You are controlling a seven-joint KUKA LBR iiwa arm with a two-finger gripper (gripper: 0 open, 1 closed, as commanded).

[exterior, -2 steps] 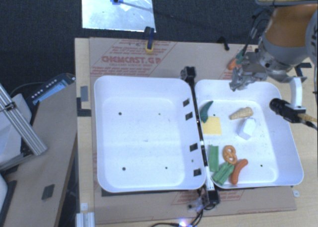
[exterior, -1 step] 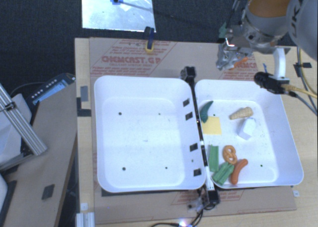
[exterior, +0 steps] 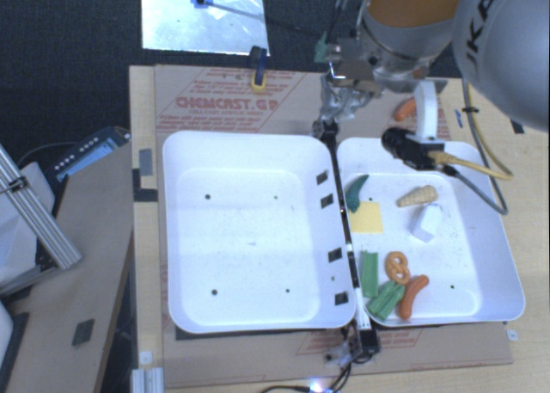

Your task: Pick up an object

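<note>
My gripper (exterior: 329, 121) hangs from the grey and orange arm over the back end of the divider between the two bins. It sits above the rims, with nothing visibly in it. The right bin (exterior: 481, 236) holds the loose objects: a dark green curved piece (exterior: 357, 192), a yellow square (exterior: 368, 217), a tan cone (exterior: 417, 196), a white block (exterior: 427, 222), a green strip (exterior: 369, 269), a pretzel (exterior: 396, 266), an orange sausage (exterior: 413, 294) and green pods (exterior: 387, 300). All of them lie in front of and to the right of the gripper.
The left bin (exterior: 249, 228) lies beside the right one, with black clips (exterior: 326, 202) along the shared rim. A black part with a yellow cable (exterior: 412, 149) hangs over the right bin's back edge. An orange item (exterior: 404, 110) lies behind that bin.
</note>
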